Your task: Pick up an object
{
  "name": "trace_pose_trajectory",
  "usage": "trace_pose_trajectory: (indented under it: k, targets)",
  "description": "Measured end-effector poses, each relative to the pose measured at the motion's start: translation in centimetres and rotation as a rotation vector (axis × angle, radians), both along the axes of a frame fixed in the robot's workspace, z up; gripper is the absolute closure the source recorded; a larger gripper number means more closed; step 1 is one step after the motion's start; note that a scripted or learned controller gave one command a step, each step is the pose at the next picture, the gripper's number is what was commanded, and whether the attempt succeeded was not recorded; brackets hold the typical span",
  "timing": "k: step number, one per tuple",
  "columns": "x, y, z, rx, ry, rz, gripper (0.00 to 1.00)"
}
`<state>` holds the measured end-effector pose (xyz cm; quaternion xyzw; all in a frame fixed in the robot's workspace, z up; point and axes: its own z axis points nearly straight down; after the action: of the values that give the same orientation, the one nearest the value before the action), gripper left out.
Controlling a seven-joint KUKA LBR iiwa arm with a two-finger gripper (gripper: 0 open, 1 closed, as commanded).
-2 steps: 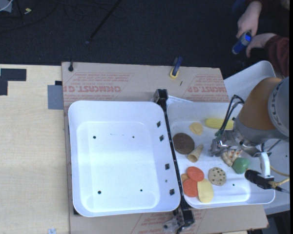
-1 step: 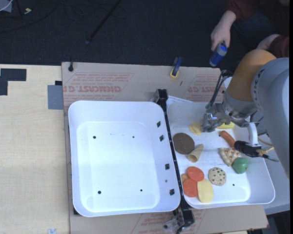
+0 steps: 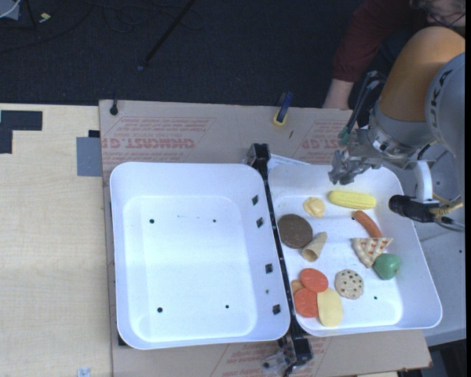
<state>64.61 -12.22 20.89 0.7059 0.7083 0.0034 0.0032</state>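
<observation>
I see the gripper [image 3: 344, 175] poised at the frame's upper right, just above-left of the corn cob [image 3: 352, 199]; I cannot tell its state. The cob looks light, rigid and smooth; I judge mid-length best.

**A big grey and orange robot arm**

The arm [image 3: 436, 77] is fat and round, made of smooth grey metal. A wide orange band wraps it near the top. Lower down, the gripper [image 3: 347, 169] is dark grey and bumpy, with thin black cables looping beside it.
</observation>
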Motion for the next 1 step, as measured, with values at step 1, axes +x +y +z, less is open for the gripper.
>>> trace_pose_trajectory:
  k: [1]
  targets:
    - [-0.13, -0.39, 11.03, -0.002, 0.0, -0.003, 1.0]
